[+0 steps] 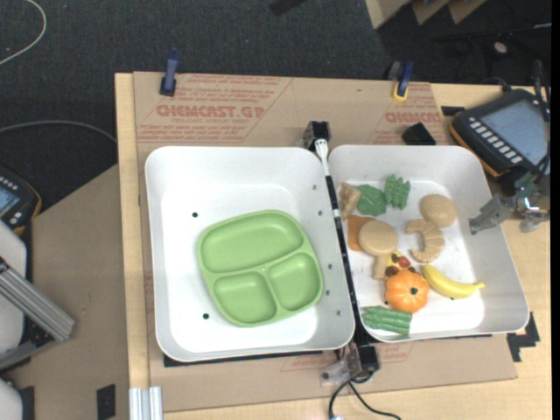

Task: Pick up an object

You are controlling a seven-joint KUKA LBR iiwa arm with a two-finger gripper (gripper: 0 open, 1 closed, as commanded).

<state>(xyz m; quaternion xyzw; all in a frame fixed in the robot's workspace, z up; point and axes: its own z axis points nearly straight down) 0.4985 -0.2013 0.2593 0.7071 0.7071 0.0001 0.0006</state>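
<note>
The toy foods, among them a banana (452, 283), an orange pumpkin (407, 293) and round biscuits (379, 236), all lie in the right bin (500, 297), so nothing is picked up yet. The end effector (497, 214) hangs at this bin's right rim, beside the food and apart from it, and carries nothing. If it is spread or pressed together, I cannot tell. Reaching, grasping and lifting are all left to do.
</note>
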